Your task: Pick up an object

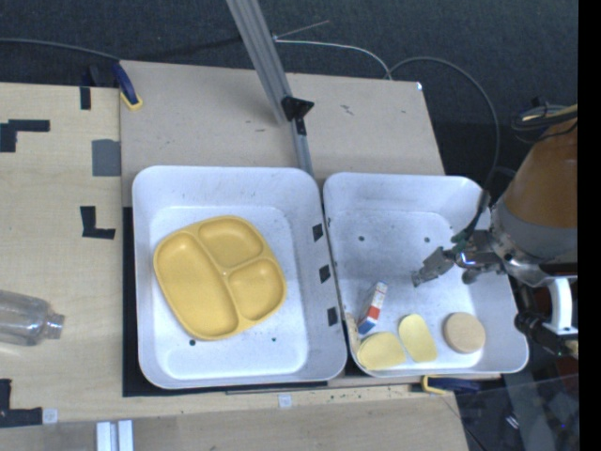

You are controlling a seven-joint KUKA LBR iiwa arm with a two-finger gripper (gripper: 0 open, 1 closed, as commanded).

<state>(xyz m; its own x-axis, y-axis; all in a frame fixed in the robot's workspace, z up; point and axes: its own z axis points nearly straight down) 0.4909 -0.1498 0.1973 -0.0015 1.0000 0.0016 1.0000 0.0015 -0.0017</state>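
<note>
Two white bins sat side by side on a tan desk. My claw (434,269) hung over the right bin (404,200), near its right edge; whether it was spread I could not tell. A tube (374,308), two yellow pieces (399,343) and a tan disc (463,333) crowded the near edge. Dropping there, I judged, could hit the wall or nudge neighbours.

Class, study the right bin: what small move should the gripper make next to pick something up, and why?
Probably shift toward the bin's near edge and lower over the tan round piece. The gripper hangs above bare bin floor, while the pieces lie closer to the near rim, this one nearest the arm's side.
</note>
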